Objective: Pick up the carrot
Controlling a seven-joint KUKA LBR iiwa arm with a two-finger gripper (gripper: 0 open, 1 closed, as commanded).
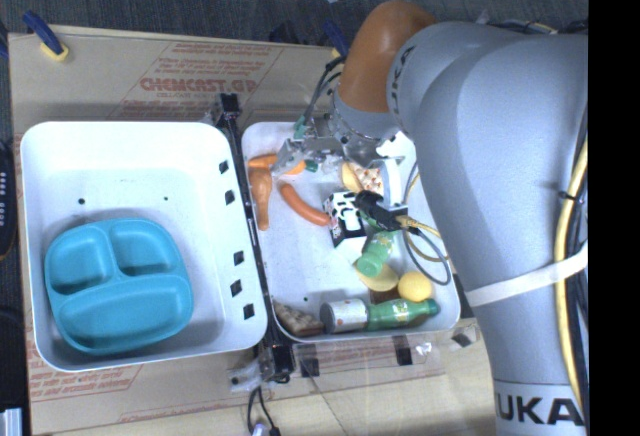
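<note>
An orange carrot [261, 192] lies along the left wall of the right bin [300, 264], its upper end near the bin's back left corner. A second, redder orange carrot-like piece [303, 206] lies just to its right, slanting down toward the bin's middle. My gripper [303, 152] hangs at the back of the right bin, just above and to the right of the carrot's upper end, under the orange wrist band. The arm's grey body covers the right side of this bin.
The right bin also holds a black-and-white object [347, 212], a small green bottle [375, 257], a yellow lemon [415, 286], a green bottle with a silver cap [380, 314] and a brown item [298, 320]. A blue divided plate [118, 279] lies in the left bin [130, 154].
</note>
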